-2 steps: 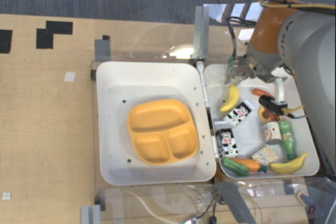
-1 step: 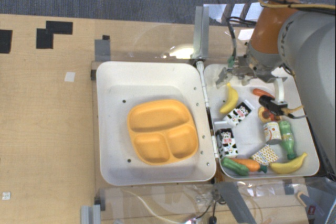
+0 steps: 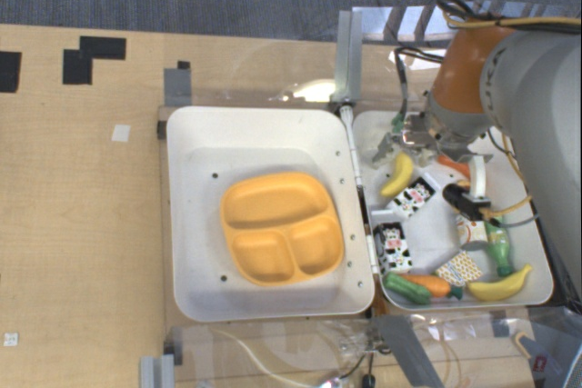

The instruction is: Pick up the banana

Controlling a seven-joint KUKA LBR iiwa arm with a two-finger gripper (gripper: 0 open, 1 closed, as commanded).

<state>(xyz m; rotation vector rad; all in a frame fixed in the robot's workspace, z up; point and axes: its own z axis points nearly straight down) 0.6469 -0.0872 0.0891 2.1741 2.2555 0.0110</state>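
The claw (image 3: pixel 406 144) is seen low over the upper left part of the right shallow white plastic bin (image 3: pixel 543 286), under the grey arm with its orange band (image 3: pixel 464 68); whether it is open or closed cannot be told. Just below it and to its left, a small curved yellow banana (image 3: pixel 397 176) lies in that bin, tilted, its upper tip close under the claw. A second curved yellow banana (image 3: pixel 500 283) lies well apart at the bin's lower right corner. For a clean grasp, the claw is best centred over the near banana's thick middle and turned across its length. Patterned cards (image 3: pixel 416 195) touching that banana should be avoided. In the left white bin (image 3: pixel 191 286) an orange divided plastic tray (image 3: pixel 282 225) is seen.
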